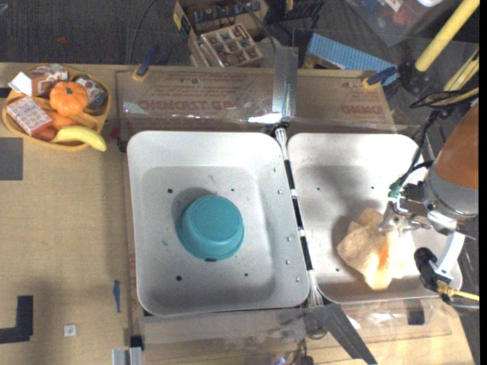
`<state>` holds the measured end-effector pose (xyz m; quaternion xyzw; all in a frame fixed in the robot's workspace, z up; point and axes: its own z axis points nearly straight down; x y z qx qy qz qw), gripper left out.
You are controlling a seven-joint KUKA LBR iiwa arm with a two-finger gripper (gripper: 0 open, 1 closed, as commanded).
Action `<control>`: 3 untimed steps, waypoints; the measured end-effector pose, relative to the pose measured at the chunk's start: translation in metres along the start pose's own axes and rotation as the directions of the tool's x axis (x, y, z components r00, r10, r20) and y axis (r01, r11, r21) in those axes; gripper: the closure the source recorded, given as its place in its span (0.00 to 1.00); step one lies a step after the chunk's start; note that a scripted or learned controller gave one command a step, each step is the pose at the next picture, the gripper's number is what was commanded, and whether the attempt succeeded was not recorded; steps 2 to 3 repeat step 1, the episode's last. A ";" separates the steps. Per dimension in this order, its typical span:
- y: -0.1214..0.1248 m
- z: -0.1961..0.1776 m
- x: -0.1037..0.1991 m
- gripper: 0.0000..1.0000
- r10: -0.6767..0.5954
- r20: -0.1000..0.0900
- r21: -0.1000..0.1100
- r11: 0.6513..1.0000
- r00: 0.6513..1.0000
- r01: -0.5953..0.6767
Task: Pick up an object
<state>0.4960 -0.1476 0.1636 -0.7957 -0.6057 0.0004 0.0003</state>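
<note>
A teal bowl (pixel 211 226) lies upside down in the middle of the left bin (pixel 152 158). In the right bin (pixel 335 166), near its front right corner, lies a tan, lumpy, bread-like object (pixel 364 246) with an orange streak on its right side. My gripper (pixel 394 217) hangs at the right side of that bin, its tip right over the upper right edge of the tan object. The arm's grey wrist and orange band rise behind it at the frame's right edge.
A wooden bowl of toy food (pixel 55 111) with a pumpkin and a banana sits at the far left of the bench. Cardboard panels and clear plastic line the back edge of both bins. Boxes and cables lie beyond the bench.
</note>
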 end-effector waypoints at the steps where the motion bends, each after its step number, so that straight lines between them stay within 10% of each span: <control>1: 0.022 -0.021 0.084 1.00 -0.179 0.001 -0.002 0.984 0.984 0.179; 3: 0.022 -0.021 0.084 1.00 -0.179 0.001 -0.002 0.984 0.984 0.179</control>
